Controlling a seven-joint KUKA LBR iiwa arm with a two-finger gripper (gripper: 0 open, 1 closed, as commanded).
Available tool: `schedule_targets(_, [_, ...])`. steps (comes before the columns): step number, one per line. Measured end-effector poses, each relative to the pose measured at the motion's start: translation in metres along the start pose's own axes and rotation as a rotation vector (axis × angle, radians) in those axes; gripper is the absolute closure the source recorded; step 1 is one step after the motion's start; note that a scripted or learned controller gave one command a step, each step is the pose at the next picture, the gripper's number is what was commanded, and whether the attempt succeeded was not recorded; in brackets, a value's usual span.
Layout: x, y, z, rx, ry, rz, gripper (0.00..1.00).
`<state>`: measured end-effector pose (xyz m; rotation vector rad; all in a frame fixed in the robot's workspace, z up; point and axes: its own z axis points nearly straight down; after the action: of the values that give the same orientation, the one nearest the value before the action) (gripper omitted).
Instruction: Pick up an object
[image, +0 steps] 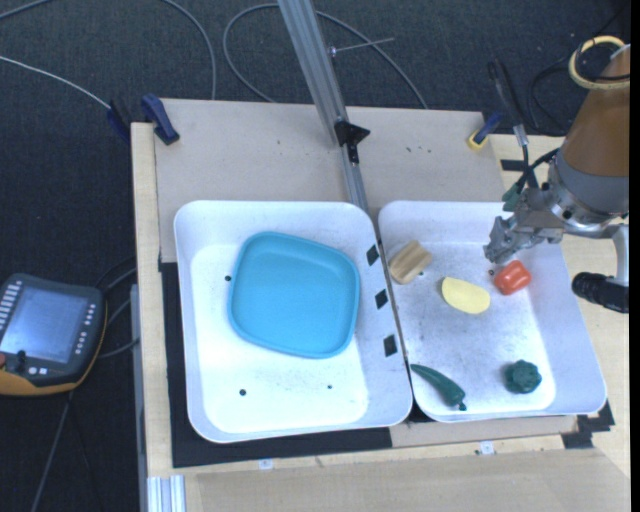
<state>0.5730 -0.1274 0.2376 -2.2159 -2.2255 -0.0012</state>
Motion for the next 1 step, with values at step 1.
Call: schedule_targets(1, [0.0606,0.0055,-0.0030,0.000,0.000,-0.001,1.00])
